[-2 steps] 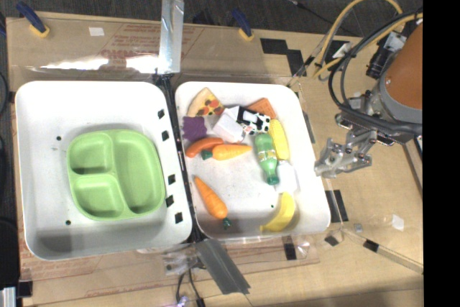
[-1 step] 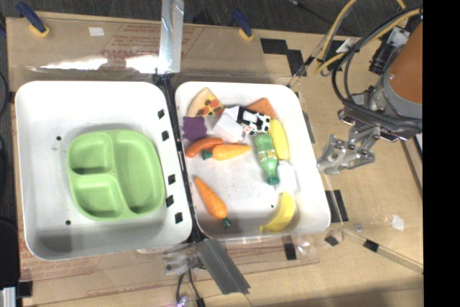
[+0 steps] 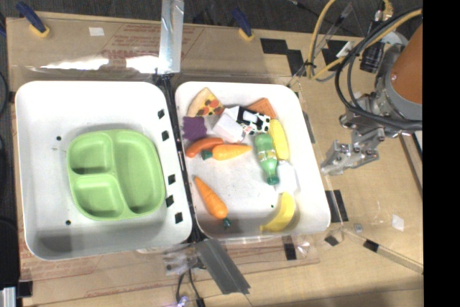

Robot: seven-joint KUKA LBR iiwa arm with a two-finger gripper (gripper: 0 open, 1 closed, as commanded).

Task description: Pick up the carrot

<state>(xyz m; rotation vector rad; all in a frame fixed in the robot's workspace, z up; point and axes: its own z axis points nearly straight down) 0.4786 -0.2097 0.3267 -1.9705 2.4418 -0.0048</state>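
Camera view looks down on two white bins: the left bin point(image 3: 29, 154) bears a green divided plate point(image 3: 113, 172), the right bin point(image 3: 305, 154) a heap of toy food. At that bin's seven o'clock lies a carrot point(image 3: 210, 198), tip toward eleven o'clock; another carrot point(image 3: 230, 152) sits near the middle beside a green bottle point(image 3: 267, 159). Two bananas point(image 3: 279, 139) lie toward three and five o'clock. Outside, at three o'clock, the gripper point(image 3: 343, 157) hangs over bare bench; whether its fingers are parted, I cannot tell.
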